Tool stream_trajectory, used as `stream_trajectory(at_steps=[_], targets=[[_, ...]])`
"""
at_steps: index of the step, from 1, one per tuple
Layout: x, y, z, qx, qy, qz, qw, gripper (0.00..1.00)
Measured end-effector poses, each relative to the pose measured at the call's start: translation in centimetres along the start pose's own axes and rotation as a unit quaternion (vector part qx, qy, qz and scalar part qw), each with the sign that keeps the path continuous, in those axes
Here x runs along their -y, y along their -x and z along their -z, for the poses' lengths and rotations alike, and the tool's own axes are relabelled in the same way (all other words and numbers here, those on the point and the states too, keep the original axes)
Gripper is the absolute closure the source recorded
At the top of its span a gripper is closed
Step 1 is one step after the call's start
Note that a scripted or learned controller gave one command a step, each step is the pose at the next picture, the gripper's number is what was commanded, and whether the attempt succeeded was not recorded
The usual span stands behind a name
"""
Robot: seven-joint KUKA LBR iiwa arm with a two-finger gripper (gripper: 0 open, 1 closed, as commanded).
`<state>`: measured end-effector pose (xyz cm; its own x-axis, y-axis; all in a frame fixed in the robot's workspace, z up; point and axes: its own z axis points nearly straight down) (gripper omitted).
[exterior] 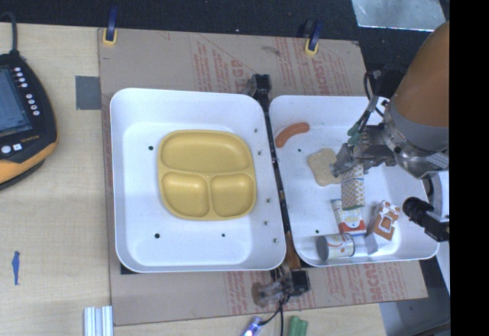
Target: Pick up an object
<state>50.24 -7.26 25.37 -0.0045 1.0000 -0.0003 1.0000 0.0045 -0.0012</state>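
Gripper (pixel 345 166) hovers low in the right bin (pixel 306 243) — tan bread slice (pixel 321 165) just beside its tips, likely the target; jaws' state — can't tell.

The desk (pixel 53 227) carries a cardboard sheet (pixel 191 59) — left of it, a teach pendant (pixel 19 121).

We see a yellow tray (pixel 206 174) in the left bin (pixel 130 243). In the right bin (pixel 302 250) lie a sausage (pixel 292 133), a tan slice (pixel 322 165), a can (pixel 345 246) and cartons. The gripper (pixel 344 165) hangs over the slice. A pendant (pixel 19 117) rests on the worktop (pixel 53 250).
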Motion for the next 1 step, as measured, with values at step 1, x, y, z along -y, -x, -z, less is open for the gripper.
stream_trajectory(at_steps=[1], targets=[[-4.58,-7.48,-1.82,0.000,-0.001,0.001,1.0000,1.00]])
